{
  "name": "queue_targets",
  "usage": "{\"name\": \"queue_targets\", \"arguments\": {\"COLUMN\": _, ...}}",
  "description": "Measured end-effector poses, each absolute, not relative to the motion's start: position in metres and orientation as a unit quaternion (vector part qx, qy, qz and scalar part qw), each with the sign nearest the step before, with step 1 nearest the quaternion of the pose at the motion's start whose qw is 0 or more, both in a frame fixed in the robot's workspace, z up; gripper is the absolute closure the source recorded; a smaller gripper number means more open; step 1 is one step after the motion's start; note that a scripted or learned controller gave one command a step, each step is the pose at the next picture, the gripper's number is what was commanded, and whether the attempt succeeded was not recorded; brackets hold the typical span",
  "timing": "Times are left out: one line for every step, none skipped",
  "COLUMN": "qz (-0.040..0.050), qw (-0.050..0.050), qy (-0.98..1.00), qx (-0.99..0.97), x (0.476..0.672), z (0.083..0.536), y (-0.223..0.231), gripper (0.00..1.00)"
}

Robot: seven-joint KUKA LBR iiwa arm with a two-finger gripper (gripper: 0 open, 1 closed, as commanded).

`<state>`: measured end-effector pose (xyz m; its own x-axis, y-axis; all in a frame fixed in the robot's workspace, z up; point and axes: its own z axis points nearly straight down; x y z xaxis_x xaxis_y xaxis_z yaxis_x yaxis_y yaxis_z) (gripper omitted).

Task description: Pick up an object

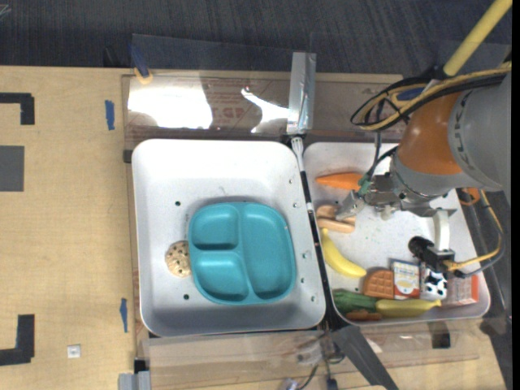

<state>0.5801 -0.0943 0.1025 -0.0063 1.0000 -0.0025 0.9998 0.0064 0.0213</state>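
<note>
In the left bin (154, 177) we see a cookie (178, 259) touching a teal tray (241, 252). In the right bin (382, 149), a carrot (337, 180), a sausage (335, 219) and a banana (341, 256) lie at its left side. Our claw (363, 194) hovers just beside the carrot; whether it is apart or together, we cannot tell.

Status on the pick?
Pincer low in right bin, nothing visibly held. Hot dog right beside it. Carrot and banana crowd close.
</note>
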Motion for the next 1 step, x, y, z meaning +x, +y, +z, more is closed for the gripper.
{"name": "queue_targets", "arguments": {"qz": 0.0035, "qw": 0.005, "qy": 0.760, "qx": 0.650, "x": 0.6461, "z": 0.0918, "y": -0.0986, "gripper": 0.00}}
